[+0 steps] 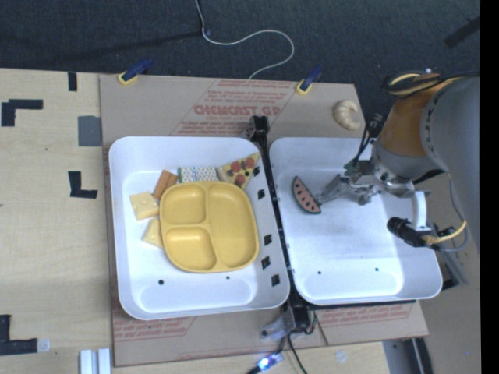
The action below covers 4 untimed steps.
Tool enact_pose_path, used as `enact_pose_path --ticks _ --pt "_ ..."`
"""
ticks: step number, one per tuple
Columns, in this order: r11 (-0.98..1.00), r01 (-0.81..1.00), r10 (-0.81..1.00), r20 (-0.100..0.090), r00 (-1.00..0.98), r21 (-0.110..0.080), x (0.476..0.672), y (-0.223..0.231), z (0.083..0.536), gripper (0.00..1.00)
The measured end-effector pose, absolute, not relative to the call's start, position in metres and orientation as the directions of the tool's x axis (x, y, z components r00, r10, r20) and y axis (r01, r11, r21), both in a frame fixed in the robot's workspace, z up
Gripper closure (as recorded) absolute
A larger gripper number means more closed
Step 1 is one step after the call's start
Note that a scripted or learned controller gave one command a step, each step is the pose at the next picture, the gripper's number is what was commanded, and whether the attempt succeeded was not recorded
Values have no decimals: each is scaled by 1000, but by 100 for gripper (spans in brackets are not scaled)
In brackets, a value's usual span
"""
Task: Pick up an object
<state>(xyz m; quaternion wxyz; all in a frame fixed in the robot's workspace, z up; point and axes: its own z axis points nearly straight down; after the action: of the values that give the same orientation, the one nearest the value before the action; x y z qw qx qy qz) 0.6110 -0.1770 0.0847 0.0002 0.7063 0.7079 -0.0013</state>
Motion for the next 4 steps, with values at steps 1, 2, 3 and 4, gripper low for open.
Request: enact_pose_path --ticks 1,2,3,4 --pt "3 1000 1000 -2 -3 1 612 -177 96 100" --pt "2 1000 1000 0 -2 3 619 -172 156 100" --pt "2 1000 1000 0 -2 3 614 -164 214 100" --pt "2 1000 1000 1 -2 0 614 -163 224 100"
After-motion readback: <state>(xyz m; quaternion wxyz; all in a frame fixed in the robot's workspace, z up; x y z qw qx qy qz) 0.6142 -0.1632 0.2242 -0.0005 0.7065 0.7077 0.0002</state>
